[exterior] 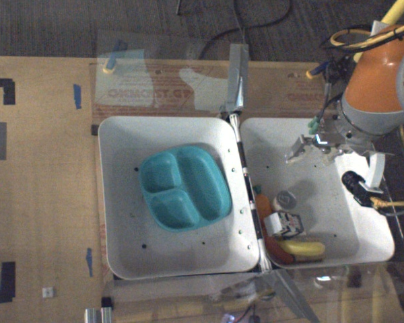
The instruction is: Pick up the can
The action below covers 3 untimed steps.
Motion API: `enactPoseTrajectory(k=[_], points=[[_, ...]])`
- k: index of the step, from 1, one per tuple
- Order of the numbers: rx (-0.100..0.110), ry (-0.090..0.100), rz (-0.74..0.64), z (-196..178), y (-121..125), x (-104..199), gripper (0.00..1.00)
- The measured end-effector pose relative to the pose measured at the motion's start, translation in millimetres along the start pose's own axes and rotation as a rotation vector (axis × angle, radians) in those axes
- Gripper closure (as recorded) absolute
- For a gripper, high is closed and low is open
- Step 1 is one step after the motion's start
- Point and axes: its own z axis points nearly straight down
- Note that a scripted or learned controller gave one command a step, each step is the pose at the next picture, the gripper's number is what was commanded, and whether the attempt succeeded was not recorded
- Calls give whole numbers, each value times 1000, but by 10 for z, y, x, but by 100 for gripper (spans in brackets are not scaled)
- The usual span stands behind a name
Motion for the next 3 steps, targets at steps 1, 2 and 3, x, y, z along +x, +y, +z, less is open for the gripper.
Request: enactPoseTrajectory(k=[1,2,3], points=[[-4,0,-7,1077,-313,-239,0],[-14,-4,-177,1114,551,-620,0],[-17,-9,-177,1027,564,-639,100]])
